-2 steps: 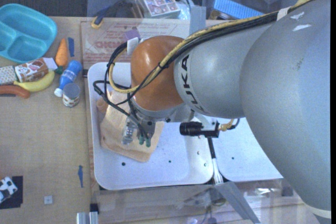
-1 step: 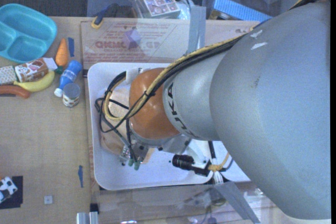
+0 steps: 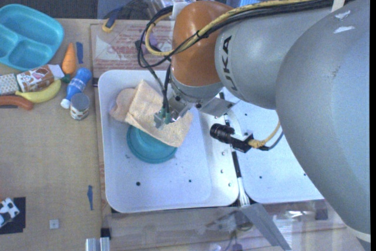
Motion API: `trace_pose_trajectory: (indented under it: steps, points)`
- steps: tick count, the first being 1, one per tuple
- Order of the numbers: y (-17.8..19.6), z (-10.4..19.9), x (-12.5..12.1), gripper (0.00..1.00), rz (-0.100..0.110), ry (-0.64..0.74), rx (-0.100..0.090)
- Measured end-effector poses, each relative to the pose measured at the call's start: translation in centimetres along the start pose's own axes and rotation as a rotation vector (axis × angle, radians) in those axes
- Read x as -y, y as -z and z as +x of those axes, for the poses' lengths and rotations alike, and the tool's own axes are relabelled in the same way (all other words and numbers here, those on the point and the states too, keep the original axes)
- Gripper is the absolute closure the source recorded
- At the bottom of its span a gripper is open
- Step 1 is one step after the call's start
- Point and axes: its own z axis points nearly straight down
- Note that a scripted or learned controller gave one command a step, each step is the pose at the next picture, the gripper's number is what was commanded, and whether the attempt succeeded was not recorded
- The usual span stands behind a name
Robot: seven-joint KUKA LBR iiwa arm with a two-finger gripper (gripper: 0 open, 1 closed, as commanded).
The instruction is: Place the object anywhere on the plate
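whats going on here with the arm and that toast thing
A grey KUKA arm reaches in from the right over the left bin. Its gripper is down on a toast slice that lies tilted, partly over a blue plate. A second bread piece sits just behind the slice. Whether the fingers actually hold the toast cannot be told from this view. Loose items, among them a carrot and a banana, lie on the bench to the left.

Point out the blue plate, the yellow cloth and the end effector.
blue plate (image 3: 148, 150): camera view, on its exposed lower rim.
yellow cloth (image 3: 145, 106): camera view, on its upper flat part, overlapping the plate.
end effector (image 3: 163, 119): camera view, at its fingertips on the cloth.
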Motion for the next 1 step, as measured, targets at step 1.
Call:
trace_pose_trajectory:
  steps: [1]
  points:
    - [-0.02,0.08,-0.03,0.0,0.0,0.001,0.0]
